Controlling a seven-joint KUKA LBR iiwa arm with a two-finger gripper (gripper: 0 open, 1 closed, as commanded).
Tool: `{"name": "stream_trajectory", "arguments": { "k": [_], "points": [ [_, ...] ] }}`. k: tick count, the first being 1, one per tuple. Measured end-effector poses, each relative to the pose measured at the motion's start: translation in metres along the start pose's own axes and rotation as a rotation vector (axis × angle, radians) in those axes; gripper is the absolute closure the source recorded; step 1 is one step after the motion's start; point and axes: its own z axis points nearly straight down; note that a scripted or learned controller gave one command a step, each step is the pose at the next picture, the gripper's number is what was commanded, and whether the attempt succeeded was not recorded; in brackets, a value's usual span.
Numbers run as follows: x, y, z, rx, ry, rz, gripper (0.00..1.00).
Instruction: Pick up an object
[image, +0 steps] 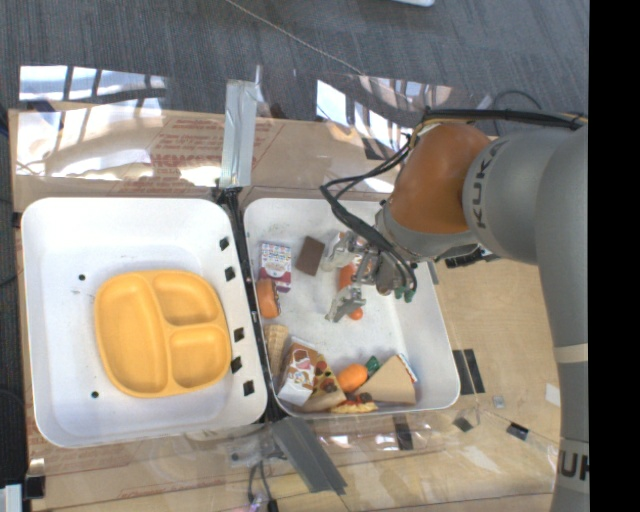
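We saw the gripper (349, 297) hanging low over the right bin (432, 330), near its middle, and we could not tell how it was set. A small orange piece (355, 313) lay just at its tip; whether the two touched we could not tell. At ten o'clock from it sat a brown block (310, 256), and at six o'clock a carrot (351, 377). The left bin (50, 300) held a yellow divided tray (160, 330).

Bins (130, 222): smooth white plastic
Tray (160, 331): matt yellow plastic
Desk (300, 145): bare wood
Arm (525, 200): grey, satin
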Motion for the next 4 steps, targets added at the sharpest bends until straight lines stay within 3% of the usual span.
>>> {"name": "stream_trajectory", "arguments": {
  "k": [1, 2, 3, 4],
  "points": [
    [0.003, -0.010, 0.011, 0.000, 0.003, -0.017, 0.00],
    [0.001, -0.007, 0.000, 0.000, 0.000, -0.025, 1.00],
    [0.001, -0.007, 0.000, 0.000, 0.001, -0.026, 0.00],
    [-0.013, -0.016, 0.010, 0.001, -0.001, -0.067, 0.00]
  ]
}}
